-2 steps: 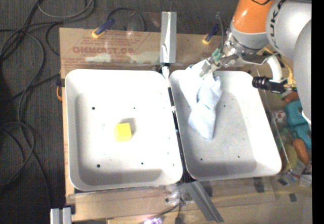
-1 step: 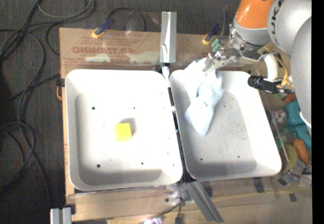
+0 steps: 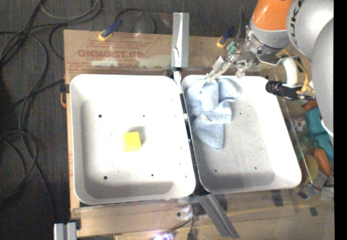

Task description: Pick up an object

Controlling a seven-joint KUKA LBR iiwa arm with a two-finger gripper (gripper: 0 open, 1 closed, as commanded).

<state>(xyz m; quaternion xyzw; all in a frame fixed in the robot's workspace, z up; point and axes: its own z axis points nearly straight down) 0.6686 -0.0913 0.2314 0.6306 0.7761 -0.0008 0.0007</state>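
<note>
A light blue cloth (image 3: 212, 110) lies crumpled in the left half of the right bin (image 3: 260, 147). Its upper edge is pulled up into folds toward the bin's far rim. My gripper (image 3: 225, 71) hangs over that far rim, and its fingers (image 3: 214, 72) are shut on the bunched top of the cloth. The rest of the cloth trails down toward the bin floor. A small yellow block (image 3: 132, 141) rests on the floor of the left bin (image 3: 97, 98), far from the gripper.
A metal post (image 3: 180, 38) stands behind the seam between the bins. Blue clamps (image 3: 108, 30) hold a cardboard sheet at the back. Coloured items (image 3: 317, 136) sit beyond the right bin's right rim. Cables run across the floor at left.
</note>
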